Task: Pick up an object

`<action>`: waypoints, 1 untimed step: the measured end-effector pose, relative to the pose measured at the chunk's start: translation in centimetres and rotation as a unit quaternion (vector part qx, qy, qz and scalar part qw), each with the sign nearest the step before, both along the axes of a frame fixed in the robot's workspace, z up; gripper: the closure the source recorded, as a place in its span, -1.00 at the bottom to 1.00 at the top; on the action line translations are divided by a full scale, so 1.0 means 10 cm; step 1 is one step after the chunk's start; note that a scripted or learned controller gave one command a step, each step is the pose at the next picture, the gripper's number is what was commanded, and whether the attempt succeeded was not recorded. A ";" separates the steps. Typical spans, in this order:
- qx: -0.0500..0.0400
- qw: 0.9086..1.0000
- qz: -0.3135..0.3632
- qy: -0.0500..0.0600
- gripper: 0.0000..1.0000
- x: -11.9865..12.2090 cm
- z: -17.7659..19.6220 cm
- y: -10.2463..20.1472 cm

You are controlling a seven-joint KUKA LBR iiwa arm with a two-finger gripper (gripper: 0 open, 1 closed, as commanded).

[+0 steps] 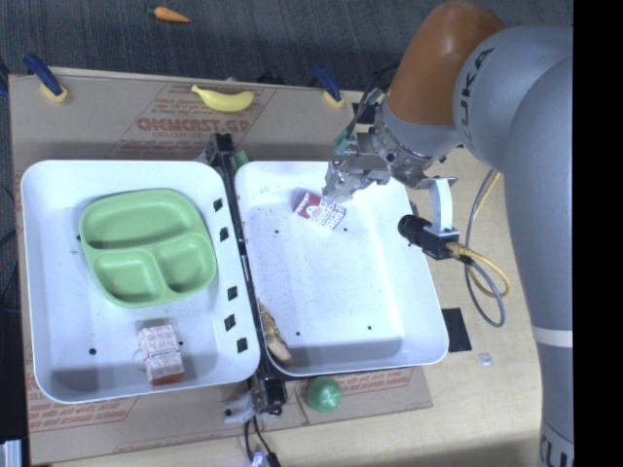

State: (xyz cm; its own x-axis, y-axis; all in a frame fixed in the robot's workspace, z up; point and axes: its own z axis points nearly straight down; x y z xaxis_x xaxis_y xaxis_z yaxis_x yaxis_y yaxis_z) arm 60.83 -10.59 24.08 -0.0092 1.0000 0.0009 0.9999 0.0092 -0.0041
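A small red-and-white printed packet point(320, 210) lies flat near the back of the right white bin point(389, 300), just below the arm's jaws point(343, 185), which hang at its upper edge; whether they grip it I cannot tell. The left white bin point(49, 290) holds a green divided tray point(146, 246) and a small carton point(160, 351).

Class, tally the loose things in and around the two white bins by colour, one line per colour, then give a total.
Green: 2, the divided tray and the ball
Yellow: 1, the banana
Orange: 1, the carrot
Red and white: 2, the packet under the gripper and the carton
Total: 6
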 end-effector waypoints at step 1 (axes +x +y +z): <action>0.000 1.000 0.000 0.000 -1.00 0.00 0.00 0.00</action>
State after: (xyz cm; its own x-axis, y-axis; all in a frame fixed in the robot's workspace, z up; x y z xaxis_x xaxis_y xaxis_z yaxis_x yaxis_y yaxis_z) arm 60.83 -10.60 24.08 -0.0092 1.0000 0.0005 0.9999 0.0093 -0.0042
